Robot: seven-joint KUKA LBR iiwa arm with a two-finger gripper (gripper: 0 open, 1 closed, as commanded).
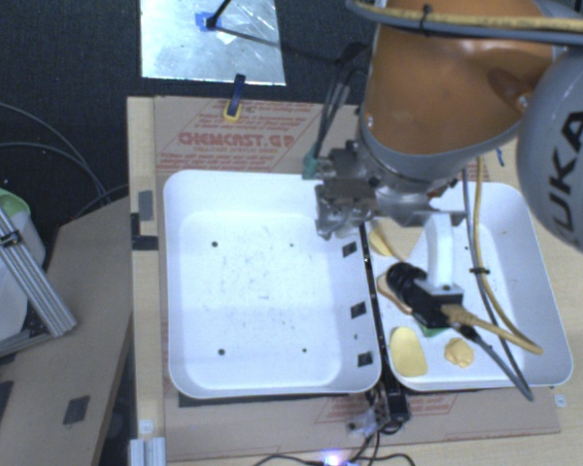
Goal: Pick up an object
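Observation:
My gripper (338, 217) hangs over the back of the seam between the two bins, below the big orange wrist. In the right bin (530, 260) lie a yellow oval piece (406, 350) near the front left corner and a small yellow lumpy piece (458, 353) beside it. A pale yellow piece (380, 244) shows just right of the gripper, partly hidden by the arm. A tan flat piece (393, 296) peeks out along the bin's left wall. Nothing can be seen between the gripper's tips.
The left bin (262, 289) is a white tray with a few dark specks on its floor. Both bins rest on a cardboard sheet (233, 139). A shiny metal plate (212, 27) lies behind, and a metal frame (19, 270) stands at the far left.

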